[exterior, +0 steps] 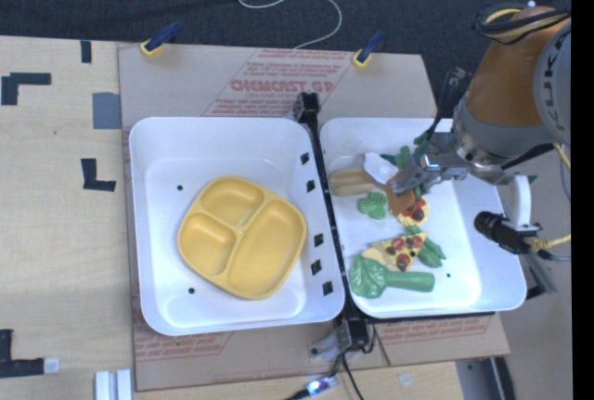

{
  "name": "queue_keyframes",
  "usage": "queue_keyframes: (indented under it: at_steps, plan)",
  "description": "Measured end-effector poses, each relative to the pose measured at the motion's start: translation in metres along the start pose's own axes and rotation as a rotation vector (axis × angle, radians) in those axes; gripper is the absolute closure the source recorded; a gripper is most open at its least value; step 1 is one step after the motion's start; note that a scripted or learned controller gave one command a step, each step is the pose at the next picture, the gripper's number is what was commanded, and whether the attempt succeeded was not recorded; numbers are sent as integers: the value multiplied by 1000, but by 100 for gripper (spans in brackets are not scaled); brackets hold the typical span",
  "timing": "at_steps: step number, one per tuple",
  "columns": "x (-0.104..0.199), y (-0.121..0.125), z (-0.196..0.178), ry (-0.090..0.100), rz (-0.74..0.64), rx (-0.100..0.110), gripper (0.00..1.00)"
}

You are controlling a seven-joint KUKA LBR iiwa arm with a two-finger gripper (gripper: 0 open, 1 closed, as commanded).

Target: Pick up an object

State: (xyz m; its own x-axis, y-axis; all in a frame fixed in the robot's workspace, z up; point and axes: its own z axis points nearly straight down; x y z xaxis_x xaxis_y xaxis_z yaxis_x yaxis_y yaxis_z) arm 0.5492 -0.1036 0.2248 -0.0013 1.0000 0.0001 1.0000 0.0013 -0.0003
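The right bin (464, 282) holds several toy foods: a tan bread-like piece (349, 181), a white piece (379, 168), a small green piece (373, 205), a brown and red piece (405, 203), a pizza-like slice (401, 248) and a large green vegetable (382, 277). My gripper (415, 175) hangs low over the back of this bin, right above the brown piece and beside the white one. I see nothing clearly between its fingers.
A yellow divided plate (243, 236) lies in the left bin (153, 203). A black divider (317, 194) runs between the bins. The arm's orange band (510, 73) stands over the right bin's far right side.
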Motion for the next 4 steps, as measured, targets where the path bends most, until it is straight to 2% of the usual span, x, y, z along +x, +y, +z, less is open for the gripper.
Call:
queue_keyframes:
  at_steps: [1, 3, 4]
  plan:
    - [53, 2, -1, 1, -4, 1, 100]
    - [149, 25, 14, 0, -4, 2, 100]
    - [196, 44, -9, 1, -4, 0, 100]
